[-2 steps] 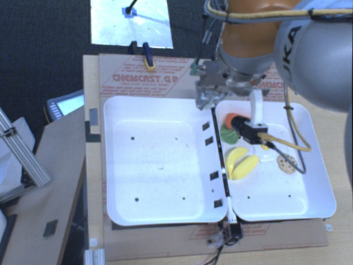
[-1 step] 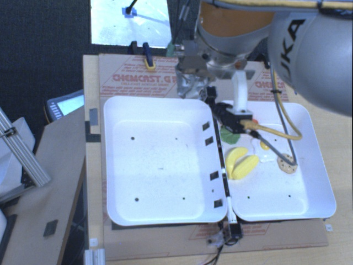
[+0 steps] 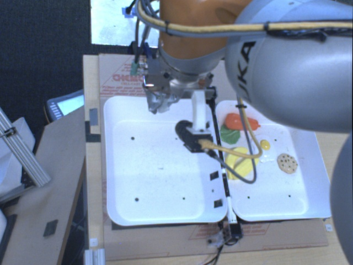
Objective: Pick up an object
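While it hovers: metal two-finger gripper [image 3: 159, 101] above left shallow white plastic bin [image 3: 118, 164]
Jaw state: cannot tell
Risk: closing on nothing, since round speckled biscuit [image 3: 287, 163] lies in right bin [image 3: 298, 203]

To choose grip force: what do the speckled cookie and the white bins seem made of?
Cookie: probably toy plastic or foam, matte tan with dark specks; too small to confirm. Bins: likely moulded plastic, smooth white with rounded rims.

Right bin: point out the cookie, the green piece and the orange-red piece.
cookie [image 3: 287, 163], camera view, centre of its speckled top.
green piece [image 3: 229, 136], camera view, its middle.
orange-red piece [image 3: 234, 121], camera view, its left half.
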Available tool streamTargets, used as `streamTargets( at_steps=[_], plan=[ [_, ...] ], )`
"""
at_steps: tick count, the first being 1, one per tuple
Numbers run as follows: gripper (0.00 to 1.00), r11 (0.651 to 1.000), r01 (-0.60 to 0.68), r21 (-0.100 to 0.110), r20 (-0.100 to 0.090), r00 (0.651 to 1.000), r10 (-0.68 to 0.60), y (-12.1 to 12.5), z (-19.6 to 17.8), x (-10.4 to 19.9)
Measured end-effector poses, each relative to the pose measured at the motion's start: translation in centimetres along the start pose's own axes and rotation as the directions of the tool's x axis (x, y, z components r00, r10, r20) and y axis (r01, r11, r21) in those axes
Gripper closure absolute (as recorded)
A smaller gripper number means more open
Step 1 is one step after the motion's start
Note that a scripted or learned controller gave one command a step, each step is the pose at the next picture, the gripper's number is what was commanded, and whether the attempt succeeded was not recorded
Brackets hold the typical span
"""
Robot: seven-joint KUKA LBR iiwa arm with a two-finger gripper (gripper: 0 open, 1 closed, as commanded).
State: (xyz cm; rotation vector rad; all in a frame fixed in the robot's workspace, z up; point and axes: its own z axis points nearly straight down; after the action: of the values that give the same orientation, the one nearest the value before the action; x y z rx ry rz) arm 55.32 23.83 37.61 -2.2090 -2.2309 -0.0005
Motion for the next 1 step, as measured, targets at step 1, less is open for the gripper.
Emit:
streamTargets(
  at_steps=[1],
  plan=[
    [0.00,1.000,-0.006,-0.002,0.001,1.000,0.006,0.13,-0.19,-0.38]
  ],
)
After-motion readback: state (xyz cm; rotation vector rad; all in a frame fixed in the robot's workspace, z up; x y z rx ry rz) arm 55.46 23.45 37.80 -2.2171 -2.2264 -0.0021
